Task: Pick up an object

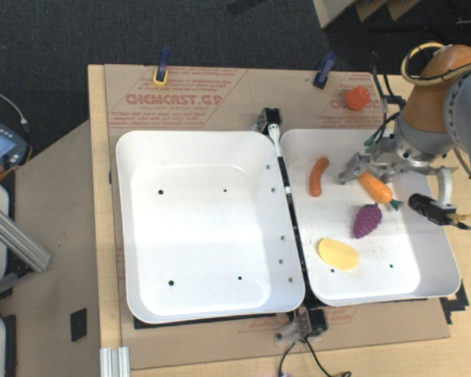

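The carrot (375,187) is the thing closest to getting picked, so start there: it's lying tilted on the floor of the right bin (432,277), up toward the far right corner of the table (212,93), and the end effector (367,166) is sitting right on top of its upper end. Whether the end effector is open or closed, you honestly can't tell from this angle, the metal bits blend into the white bin and the wrist covers the rest, and nothing clearly shows the carrot pinched in it, so don't count this as a grab. Just toward the near edge from the carrot is the purple grape bunch (366,221), really close, and the yellow lemon-ish piece (338,254) sits nearer still to the front edge. The little sausage (319,177) is off to the left, near the divider between the bins, and the left bin (141,163) takes up the other half. There's also an orange thing (357,98) out on the bare cardboard by the far edge. What I'd worry about: the carrot is round and angled, so an off-centre close could squirt it sideways into the grapes, or you lift with nothing.
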Controlling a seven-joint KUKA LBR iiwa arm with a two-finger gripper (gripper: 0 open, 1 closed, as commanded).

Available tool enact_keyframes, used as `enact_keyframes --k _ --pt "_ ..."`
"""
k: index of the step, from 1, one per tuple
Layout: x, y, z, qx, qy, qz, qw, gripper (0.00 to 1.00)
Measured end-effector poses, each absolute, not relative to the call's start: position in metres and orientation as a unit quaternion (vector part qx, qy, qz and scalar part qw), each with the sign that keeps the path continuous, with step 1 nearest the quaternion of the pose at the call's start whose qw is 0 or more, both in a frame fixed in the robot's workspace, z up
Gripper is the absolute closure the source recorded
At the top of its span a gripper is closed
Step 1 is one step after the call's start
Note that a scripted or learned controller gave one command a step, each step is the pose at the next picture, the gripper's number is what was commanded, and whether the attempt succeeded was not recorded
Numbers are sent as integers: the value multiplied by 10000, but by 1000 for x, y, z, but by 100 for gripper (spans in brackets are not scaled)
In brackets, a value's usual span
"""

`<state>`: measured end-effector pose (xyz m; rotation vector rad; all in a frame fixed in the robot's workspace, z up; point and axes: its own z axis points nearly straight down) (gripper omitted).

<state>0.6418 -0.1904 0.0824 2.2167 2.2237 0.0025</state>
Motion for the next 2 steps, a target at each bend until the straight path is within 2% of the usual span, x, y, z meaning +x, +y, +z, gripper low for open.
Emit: enact_keyframes --k 1,2 --pt "641 -191 96 7062 7080 5 21 100" --pt "627 -91 84 7046 7096 0 -25 100"
